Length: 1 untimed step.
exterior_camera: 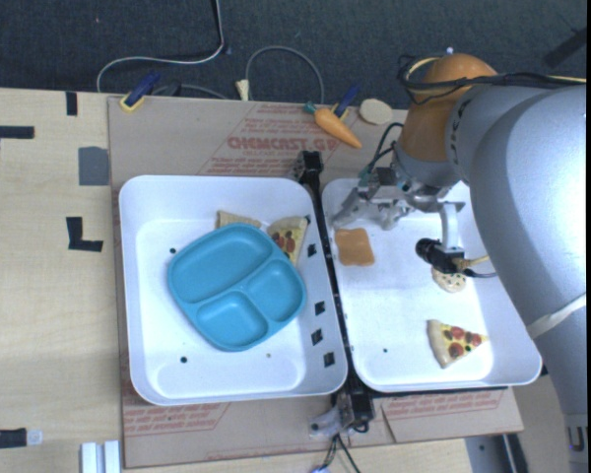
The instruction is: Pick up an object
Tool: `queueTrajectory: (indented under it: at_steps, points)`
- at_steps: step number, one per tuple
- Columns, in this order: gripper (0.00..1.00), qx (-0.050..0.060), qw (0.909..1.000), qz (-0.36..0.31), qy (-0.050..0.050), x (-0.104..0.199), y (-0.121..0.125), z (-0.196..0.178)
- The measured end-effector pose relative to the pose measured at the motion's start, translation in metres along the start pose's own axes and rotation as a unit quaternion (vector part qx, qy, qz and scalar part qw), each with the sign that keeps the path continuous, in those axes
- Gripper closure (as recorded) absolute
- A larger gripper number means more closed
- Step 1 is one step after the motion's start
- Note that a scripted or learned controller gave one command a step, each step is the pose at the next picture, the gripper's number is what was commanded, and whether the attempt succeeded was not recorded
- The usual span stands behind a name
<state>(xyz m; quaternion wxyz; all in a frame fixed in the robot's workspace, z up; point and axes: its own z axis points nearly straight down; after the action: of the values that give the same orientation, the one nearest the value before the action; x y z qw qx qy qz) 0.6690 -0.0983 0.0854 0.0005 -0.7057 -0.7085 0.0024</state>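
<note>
Landmark: the right bin [512,368], the white one nearer the arm; all places below are given against it.
Pizza slice [453,342]: lies flat in the right bin's near part, close to the near rim, well apart from everything else in that bin.
Cookie [450,281]: in the right bin, farther in than the pizza slice, toward the arm's side.
Toast [355,245]: a tan square piece lying flat in the right bin, near the wall shared with the left bin, just below the gripper.
Gripper [379,205]: over the far part of the right bin, above the toast; nothing shows between its fingers, and how far they stand apart I cannot tell.
Arm [532,175]: grey, with the orange band at its far end, covering the right bin's far corner and side.
Left bin [143,264]: set against the right bin's left wall.
Blue tray [236,286]: three compartments, tilted, lying in the left bin.
Second pizza slice [290,235]: in the left bin, at the tray's far edge, near the shared wall.
Carrot [335,126]: on the counter beyond the right bin's far rim.
</note>
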Motion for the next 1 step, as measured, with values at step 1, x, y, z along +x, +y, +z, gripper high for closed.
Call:
queueTrajectory:
  at_steps: [1]
  points:
    - [0.00,-0.004,1.0000,0.002,0.000,0.0007,-0.0383,-0.0011]
